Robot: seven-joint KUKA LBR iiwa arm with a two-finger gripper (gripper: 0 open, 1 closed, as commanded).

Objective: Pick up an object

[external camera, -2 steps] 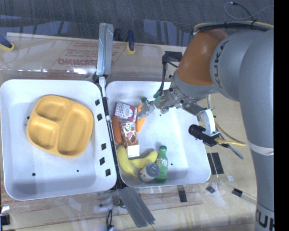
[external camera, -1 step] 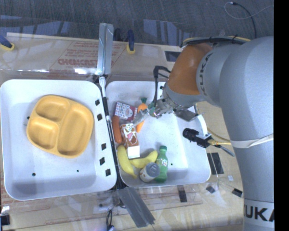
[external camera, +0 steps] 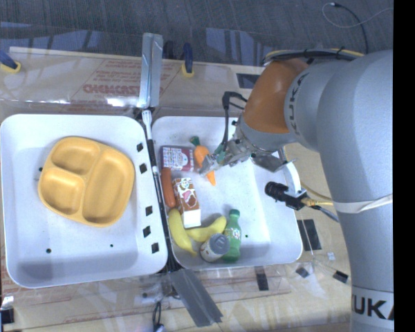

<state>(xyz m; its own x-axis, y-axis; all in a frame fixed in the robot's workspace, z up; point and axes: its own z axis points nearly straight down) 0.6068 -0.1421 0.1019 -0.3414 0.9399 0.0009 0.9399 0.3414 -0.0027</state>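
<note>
Risking a miss at the carrot (external camera: 201, 155), lying slantwise in the upper middle of the right bin (external camera: 277, 241), green top toward the far wall and orange tip poking out below the gripper (external camera: 219, 159); likely to roll or skid aside under a slightly off-centre squeeze, being tapered and smooth. Crowded on the near side too: red packet (external camera: 177, 158) just beside the carrot, sausage (external camera: 167, 187) and small carton (external camera: 187, 199) below that, so easily nudged or caught along with it in a sloppy close. Further down, well apart from the tool, banana (external camera: 187, 235), green bottle (external camera: 232, 235) and tin (external camera: 213, 249) bunched against the front wall, probably safe from disturbance. Hanging low over the carrot's middle, seemingly touching or just above it, though not clearly enough to call contact. Impossible to tell whether spread or pressed together, with the wrist and its orange band covering much of the tool from this angle; nothing plainly seen gripped, so no claim of a hold. Over in the left bin (external camera: 21, 254), only the yellow divided plate (external camera: 86, 180), well away from any trouble
</note>
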